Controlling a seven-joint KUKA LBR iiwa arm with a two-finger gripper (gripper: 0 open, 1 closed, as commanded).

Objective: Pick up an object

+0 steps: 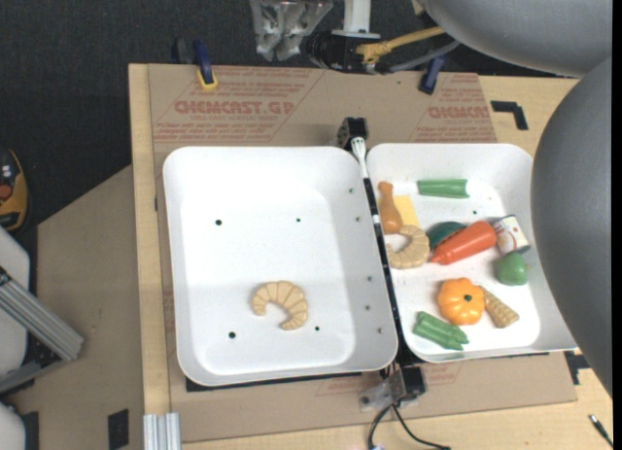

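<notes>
Arm (573,98): a broad grey bulk along the right side and top right corner, high over the right bin and close to the camera, blurred.
Pincer (282,20): a metal assembly at the top edge, above the far end of the bench and past both bins; whether it is open or closed cannot be told.
Writing: the brown board (292,98) under the bins carries "CHEMCAST GP" in red, printed twice along its far strip.
Left bin (194,244): white and shallow; it holds one croissant (282,303), tan and ridged, curved like a crescent, lying in the near half, apart from the walls.
Right bin (505,171): a crowd of toy food. A green pod (442,188) lies at the far side, an orange carrot (466,242) in the middle, a small orange pumpkin (460,300) nearer, with a green piece (439,330) just beside it at the near wall.
Near the divider: a second tan pastry (406,247) lies touching a yellow block (404,211).
</notes>
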